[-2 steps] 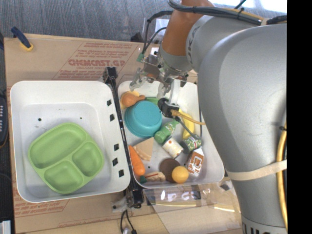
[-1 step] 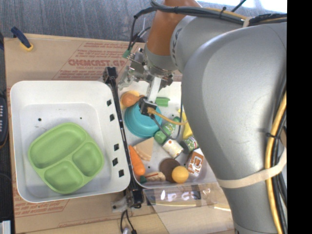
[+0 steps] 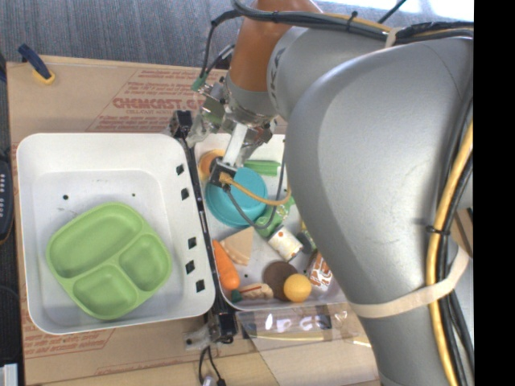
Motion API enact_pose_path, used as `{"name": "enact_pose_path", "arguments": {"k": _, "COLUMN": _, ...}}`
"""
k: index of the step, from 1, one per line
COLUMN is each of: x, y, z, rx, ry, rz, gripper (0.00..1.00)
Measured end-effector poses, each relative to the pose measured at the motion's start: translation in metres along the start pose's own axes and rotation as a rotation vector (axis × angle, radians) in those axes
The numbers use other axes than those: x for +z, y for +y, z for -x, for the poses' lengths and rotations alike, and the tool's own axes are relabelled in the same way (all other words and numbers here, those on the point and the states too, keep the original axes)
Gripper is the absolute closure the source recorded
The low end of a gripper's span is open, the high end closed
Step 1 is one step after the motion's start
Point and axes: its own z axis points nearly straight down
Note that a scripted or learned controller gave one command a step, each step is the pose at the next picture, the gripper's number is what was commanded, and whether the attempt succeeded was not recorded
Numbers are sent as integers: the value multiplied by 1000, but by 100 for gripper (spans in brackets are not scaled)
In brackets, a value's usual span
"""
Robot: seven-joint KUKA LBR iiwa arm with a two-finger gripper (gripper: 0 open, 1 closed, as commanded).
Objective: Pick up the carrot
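Observation:
The carrot [image 3: 226, 265] is orange with a darker top end. It lies lengthwise against the left wall of the right bin [image 3: 283, 325], near the front. My gripper [image 3: 217, 139] hangs over the far left corner of that bin, well behind the carrot and apart from it. The grey arm covers most of the bin's right side.
A teal bowl [image 3: 239, 196] sits under the wrist, with a green piece [image 3: 263, 167] and a small orange thing [image 3: 211, 164] beside it. A beige wedge [image 3: 240, 248], a white bottle [image 3: 284, 242], a brown ball [image 3: 278, 275] and a yellow ball [image 3: 298, 288] crowd the carrot's right. The left bin [image 3: 48, 155] holds a green divided plate [image 3: 109, 260].

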Motion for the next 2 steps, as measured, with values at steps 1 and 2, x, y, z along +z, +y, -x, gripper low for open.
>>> {"name": "enact_pose_path", "arguments": {"k": 1, "x": 0, "y": -9, "z": -14, "rx": 107, "ry": 0, "rz": 1, "gripper": 0}}
{"name": "enact_pose_path", "arguments": {"k": 2, "x": -140, "y": 33, "z": 62, "rx": 107, "ry": 5, "rz": 10, "gripper": 0}}
